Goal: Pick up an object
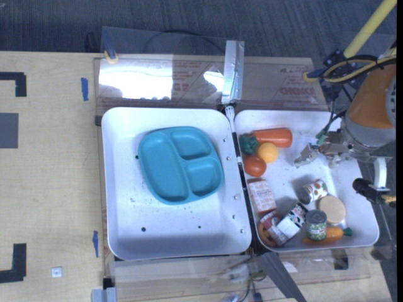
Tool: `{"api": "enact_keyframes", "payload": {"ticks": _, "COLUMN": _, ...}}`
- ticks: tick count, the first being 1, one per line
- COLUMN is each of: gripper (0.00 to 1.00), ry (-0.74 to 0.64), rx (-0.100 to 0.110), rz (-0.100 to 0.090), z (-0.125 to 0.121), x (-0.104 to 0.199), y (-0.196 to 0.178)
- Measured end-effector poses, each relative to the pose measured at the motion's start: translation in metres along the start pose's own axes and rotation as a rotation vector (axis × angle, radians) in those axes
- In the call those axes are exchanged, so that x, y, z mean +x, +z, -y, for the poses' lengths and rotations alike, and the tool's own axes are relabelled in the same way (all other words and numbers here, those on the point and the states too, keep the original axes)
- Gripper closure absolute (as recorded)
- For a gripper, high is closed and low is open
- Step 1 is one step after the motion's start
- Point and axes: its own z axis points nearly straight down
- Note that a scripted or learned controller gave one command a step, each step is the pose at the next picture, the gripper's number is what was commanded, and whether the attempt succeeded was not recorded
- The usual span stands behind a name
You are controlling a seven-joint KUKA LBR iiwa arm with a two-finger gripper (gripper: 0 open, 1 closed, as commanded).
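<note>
Gripper (313,153) hovered over bare floor in the right bin (302,121), right of frame, fingers spread and holding nothing, apparently poised to pick; carrot (274,137) lay nearby, upper left.

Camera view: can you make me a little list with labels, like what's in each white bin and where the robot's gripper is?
left bin: one blue plastic tray with three compartments
right bin: toy foods and small packages
by the dividing wall: orange toy carrot, yellow round toy fruit, red toy tomato
near edge: small jar with green lid
gripper: over the right bin's far right part, nothing seen between its fingers
</note>
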Motion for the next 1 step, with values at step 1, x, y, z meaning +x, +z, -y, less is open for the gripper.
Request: {"api": "enact_keyframes", "payload": {"ticks": 1, "gripper": 0.0, "ry": -0.007, "rx": 0.003, "rz": -0.002, "z": 0.0767, "x": 0.0382, "y": -0.0273}}
